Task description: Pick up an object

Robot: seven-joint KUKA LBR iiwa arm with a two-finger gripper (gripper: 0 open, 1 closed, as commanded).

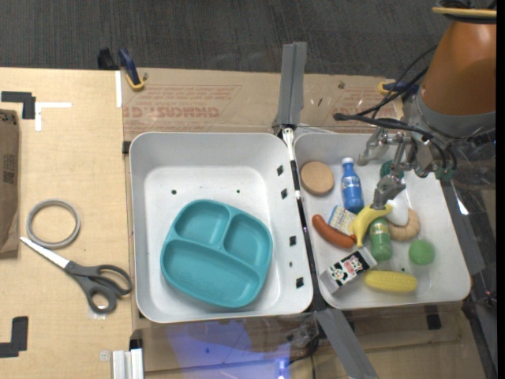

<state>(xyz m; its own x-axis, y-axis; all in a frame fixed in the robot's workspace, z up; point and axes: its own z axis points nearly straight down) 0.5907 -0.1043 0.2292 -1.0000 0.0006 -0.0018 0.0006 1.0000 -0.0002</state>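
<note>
Dark carpet is seen beyond a light wooden bench (63, 164), on which a sheet of brown cardboard (205, 101) is laid under two shallow white bins. On the bare wood to the left, a roll of tape (53, 222) is placed just above a pair of grey-handled scissors (83, 275).

The left bin (150, 152) is occupied by a teal divided plate (217, 251), tilted and set toward the near side.

The right bin (451, 290) is crowded with small objects. A round tan cookie (318, 178) is found near the far left corner, with a blue bottle (351, 185) just beside it. A red sausage (333, 231) is laid below these, and a yellow banana (364, 223) is curved next to it, touching a green bottle-shaped item (380, 240). A tan ring-shaped piece (406, 226) and a green ball (421, 252) are seen to the right. An ear of corn (390, 281) and a black-and-white carton (349, 268) are placed along the near edge.

The arm is reached in from the right, and the gripper (388, 188) is lowered over the far part of the right bin, just above the banana. Whether its fingers are apart or together cannot be told, and no object is seen clamped between them.
</note>
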